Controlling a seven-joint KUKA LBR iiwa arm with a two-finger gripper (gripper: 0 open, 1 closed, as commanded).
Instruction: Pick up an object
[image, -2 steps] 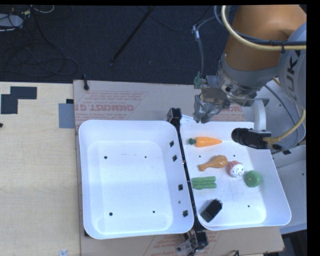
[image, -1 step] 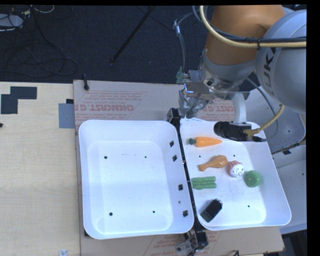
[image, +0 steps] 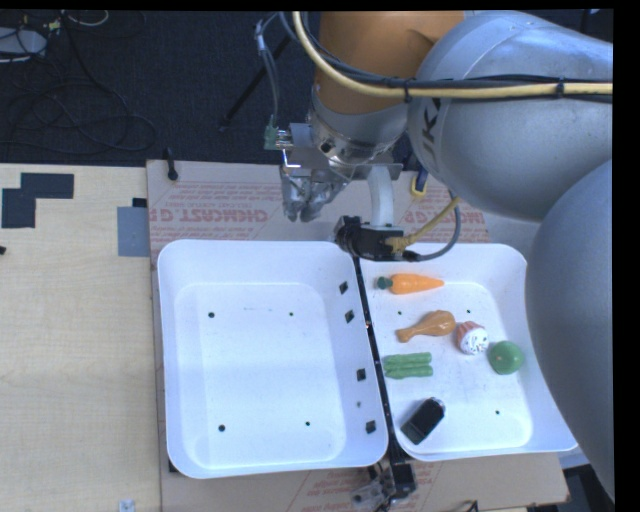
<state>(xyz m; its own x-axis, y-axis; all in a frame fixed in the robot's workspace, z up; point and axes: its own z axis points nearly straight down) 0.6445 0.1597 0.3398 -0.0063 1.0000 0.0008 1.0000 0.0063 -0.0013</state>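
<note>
- We see the grey arm (image: 520, 110) fill the upper right, its far side cut off by the frame, so the right bin's (image: 505, 435) right edge is hidden behind it.
- The jaws (image: 305, 205) hang above the cardboard sheet (image: 230, 205) just beyond the bins' far rims; they are small and blurred, and we cannot tell whether they are spread or closed. Nothing shows between them.
- Red print on the cardboard reads reversed (roughly "CHEMCAST"); we cannot make out the smaller line beneath it. A black letter, part of a word, shows on the arm's shell beside the orange band (image: 385, 40).
- The things to pick all lie in the right bin: a carrot (image: 412, 284) near the far rim, a chicken drumstick (image: 428, 325) below it, a small red-and-white object (image: 471, 339) (too small to name) just beside the drumstick, a green ball (image: 506, 357) near that, a green bean pod (image: 408, 366) toward the divider, and a black block (image: 423, 420) nearest us.
- The left bin (image: 185, 290) shows its white floor with small dark dots.
- Both bins rest on the pale wooden desk (image: 70, 350).
</note>
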